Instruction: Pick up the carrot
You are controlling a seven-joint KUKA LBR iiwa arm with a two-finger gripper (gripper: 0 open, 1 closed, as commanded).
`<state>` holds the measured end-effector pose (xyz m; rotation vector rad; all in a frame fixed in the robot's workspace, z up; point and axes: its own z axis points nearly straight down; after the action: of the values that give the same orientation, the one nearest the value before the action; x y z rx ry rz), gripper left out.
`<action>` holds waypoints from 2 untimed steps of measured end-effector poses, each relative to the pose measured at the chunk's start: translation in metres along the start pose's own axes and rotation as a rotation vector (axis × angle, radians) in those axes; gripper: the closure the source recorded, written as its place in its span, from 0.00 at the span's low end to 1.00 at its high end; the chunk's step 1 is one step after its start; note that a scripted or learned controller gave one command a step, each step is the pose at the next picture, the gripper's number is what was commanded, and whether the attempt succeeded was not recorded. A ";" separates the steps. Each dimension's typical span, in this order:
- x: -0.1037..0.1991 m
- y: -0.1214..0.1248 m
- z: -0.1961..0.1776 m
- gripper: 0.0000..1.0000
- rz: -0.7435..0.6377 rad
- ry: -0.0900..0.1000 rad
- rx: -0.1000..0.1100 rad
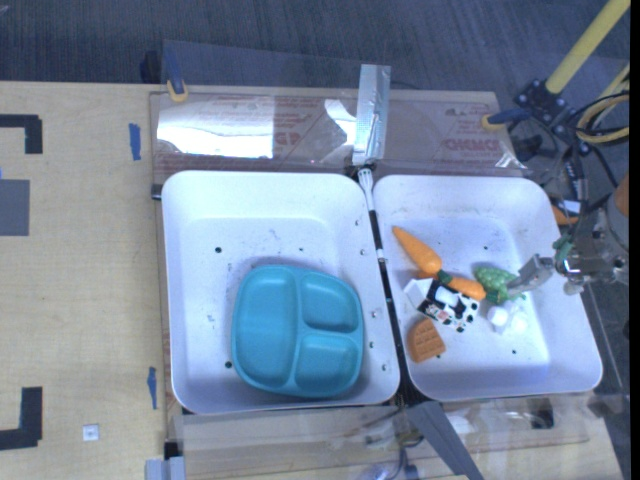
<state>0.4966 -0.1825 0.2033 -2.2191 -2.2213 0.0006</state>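
Currently you'll find the carrot (417, 250) in the right bin (520, 363), near its inner left wall toward the far edge. Your end effector (533, 273) hovers by the bin's right rim, its state unreadable, beside a green toy (494, 281).

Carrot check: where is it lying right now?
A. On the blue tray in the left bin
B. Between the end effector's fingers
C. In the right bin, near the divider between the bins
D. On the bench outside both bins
C: the carrot lies on the floor of the right bin, close to its left wall, apart from the end effector.
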 end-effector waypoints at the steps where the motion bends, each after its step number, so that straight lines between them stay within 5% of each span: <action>1: 0.052 0.033 0.086 0.00 0.177 -0.003 -0.023; 2: 0.062 0.040 0.117 0.00 0.163 -0.003 -0.008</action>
<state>0.5369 -0.1202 0.0866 -2.3986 -2.0380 -0.0046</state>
